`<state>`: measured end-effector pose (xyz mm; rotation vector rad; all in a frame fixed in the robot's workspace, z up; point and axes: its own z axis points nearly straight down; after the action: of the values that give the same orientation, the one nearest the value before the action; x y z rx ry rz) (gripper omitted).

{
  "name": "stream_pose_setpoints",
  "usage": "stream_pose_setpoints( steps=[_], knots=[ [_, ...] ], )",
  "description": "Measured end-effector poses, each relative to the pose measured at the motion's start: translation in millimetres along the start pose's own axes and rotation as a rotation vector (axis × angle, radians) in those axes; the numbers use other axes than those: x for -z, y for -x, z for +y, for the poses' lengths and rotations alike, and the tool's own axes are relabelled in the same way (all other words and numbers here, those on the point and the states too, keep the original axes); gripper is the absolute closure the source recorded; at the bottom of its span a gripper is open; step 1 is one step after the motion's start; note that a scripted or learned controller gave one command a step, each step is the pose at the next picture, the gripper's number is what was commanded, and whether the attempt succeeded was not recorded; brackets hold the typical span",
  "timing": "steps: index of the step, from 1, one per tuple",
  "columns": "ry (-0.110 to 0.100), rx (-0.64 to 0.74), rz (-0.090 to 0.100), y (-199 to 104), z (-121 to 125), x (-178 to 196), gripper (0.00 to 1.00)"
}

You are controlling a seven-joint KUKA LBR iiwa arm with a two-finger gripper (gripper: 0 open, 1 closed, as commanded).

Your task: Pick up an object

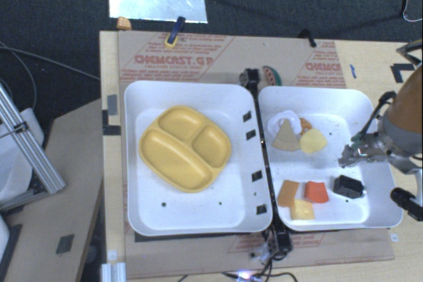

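Note:
The right bin [357, 102] holds several small objects. A tan wedge [285, 138] and a pale yellow round piece [313, 141] lie near its back left, beside a white piece [285, 119]. An orange-brown block [287, 193], a red-orange block [316, 191] and a yellow block [303, 209] sit by the front edge. A black object [347, 186] lies at the front right. My gripper [352, 156] hangs low over the right side of this bin, just behind the black object and right of the yellow round piece. Nothing shows in its grasp.
The left bin [142, 208] bears a yellow divided plate [184, 148]. Black clips [251, 135] run along the seam between the bins. The grey arm [403, 129] comes in over the right bin's right rim. Cardboard [198, 59] lies under both bins.

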<state>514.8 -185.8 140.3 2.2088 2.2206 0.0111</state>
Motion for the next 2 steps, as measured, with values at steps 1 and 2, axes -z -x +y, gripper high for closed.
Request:
stream_pose_setpoints(
  steps=[1,2],
  knots=[
    [0.003,0.001,0.0,0.1,1.3,10.5,1.0],
    [0.006,0.003,0.0,0.2,2.7,21.3,1.0]
  ],
)
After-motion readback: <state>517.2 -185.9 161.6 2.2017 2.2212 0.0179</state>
